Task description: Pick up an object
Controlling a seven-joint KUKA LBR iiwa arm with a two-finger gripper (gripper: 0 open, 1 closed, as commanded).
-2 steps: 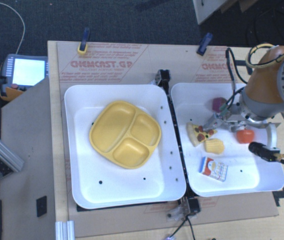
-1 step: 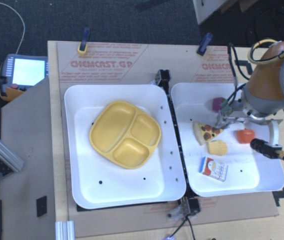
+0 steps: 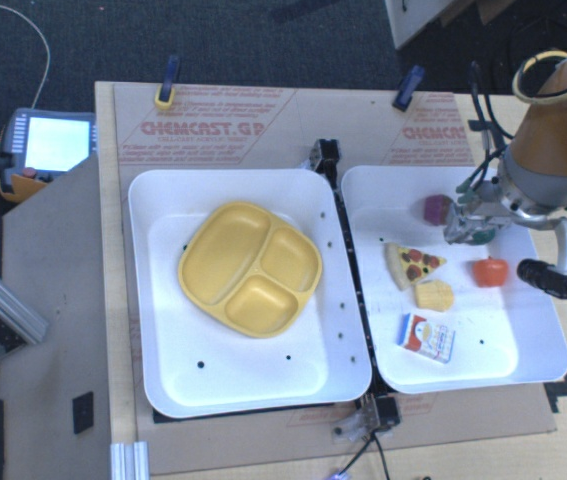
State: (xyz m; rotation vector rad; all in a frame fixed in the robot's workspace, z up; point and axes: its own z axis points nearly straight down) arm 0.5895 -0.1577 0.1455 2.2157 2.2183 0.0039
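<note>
On the table: two shallow white plastic bins (image 3: 263, 393) sit side by side on a pale brown board (image 3: 263, 123) with faded red print.
Left bin: a glossy yellow plastic plate (image 3: 250, 268) with three compartments and rounded corners lies flat near the middle, turned at a slant.
Right bin: small toy foods lie scattered across its smooth white floor (image 3: 483, 353).
Purple piece: a small rounded purple object (image 3: 436, 208) rests near the bin's far edge, just beside the gripper.
Pizza: a flat wedge-shaped toy pizza slice (image 3: 412, 263), pale yellow with red dots, lies near the bin's middle.
Cheese: a blocky pale-yellow chunk (image 3: 435, 295) sits just beside the pizza slice.
Tomato: a small rounded orange-red piece (image 3: 490, 272) lies to the right of the pizza slice.
Carton: a small flat white, red and blue box (image 3: 427, 337) lies nearer the front edge.
Arm: the grey arm with its orange band (image 3: 551, 138) reaches over the right bin.
Gripper: the metal gripper (image 3: 468, 226) hangs low over the bin's far part, between the purple piece and the tomato; I cannot tell how it stands, and nothing is seen held in it.
</note>
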